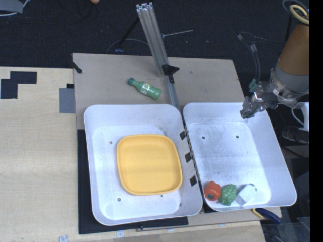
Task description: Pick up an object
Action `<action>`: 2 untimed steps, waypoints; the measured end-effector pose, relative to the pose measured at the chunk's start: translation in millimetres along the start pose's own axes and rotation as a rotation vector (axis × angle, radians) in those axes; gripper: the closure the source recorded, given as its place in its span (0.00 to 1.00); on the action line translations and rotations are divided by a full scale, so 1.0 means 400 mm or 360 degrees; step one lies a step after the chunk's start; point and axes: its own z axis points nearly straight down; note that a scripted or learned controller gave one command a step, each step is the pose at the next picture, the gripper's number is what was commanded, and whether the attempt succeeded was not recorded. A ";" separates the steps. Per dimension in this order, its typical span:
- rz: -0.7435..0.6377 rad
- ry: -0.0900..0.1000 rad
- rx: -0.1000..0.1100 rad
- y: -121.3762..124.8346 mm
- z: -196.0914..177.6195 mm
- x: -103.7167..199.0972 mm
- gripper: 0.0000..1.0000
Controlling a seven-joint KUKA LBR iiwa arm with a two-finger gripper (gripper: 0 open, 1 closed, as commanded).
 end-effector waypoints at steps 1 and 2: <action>-0.0005 0.0003 0.0009 0.001 0.038 0.132 1.00; -0.0006 0.0001 0.0006 -0.005 0.022 0.269 1.00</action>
